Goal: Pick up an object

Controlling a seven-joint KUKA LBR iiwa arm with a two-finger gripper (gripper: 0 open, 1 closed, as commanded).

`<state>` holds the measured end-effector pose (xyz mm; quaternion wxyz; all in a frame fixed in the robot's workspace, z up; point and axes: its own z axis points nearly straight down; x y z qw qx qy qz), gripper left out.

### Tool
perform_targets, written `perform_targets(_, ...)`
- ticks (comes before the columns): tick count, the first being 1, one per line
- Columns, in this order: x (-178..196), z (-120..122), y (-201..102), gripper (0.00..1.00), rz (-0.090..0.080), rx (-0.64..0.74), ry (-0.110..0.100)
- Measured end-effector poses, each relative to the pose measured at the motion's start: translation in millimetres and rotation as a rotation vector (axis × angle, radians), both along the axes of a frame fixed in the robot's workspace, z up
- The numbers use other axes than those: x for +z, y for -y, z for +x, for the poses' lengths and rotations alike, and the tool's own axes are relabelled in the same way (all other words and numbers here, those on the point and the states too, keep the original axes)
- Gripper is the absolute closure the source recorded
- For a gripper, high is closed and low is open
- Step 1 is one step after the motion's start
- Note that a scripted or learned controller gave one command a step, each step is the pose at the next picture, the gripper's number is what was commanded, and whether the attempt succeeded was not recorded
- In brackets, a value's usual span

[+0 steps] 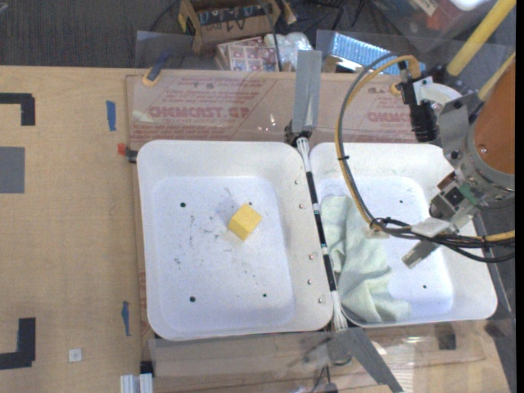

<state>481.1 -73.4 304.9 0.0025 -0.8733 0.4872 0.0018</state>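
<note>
Nothing is yet being lifted: the tool (427, 242) is being held low over the right bin (471, 297), beside the pale green cloth (360, 260), its grip state untellable, while the yellow block (244, 222) is lying untouched in the left bin (164, 301).

Grey arm (458, 129), orange band, black-and-yellow cables, metal gripper (427, 242).

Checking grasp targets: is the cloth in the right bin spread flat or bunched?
Bunched. The pale green cloth lies crumpled in folds against the left wall of the right bin, not spread over its floor.
</note>
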Motion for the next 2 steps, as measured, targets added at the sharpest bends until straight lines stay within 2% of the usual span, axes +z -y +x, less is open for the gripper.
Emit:
perform_targets(1, 52.3, -0.2, 31.1, 0.0, 0.001, 0.326, 0.001)
perform_targets(2, -79.2, 41.4, -46.7, 0.0, 0.0, 0.357, -0.001)
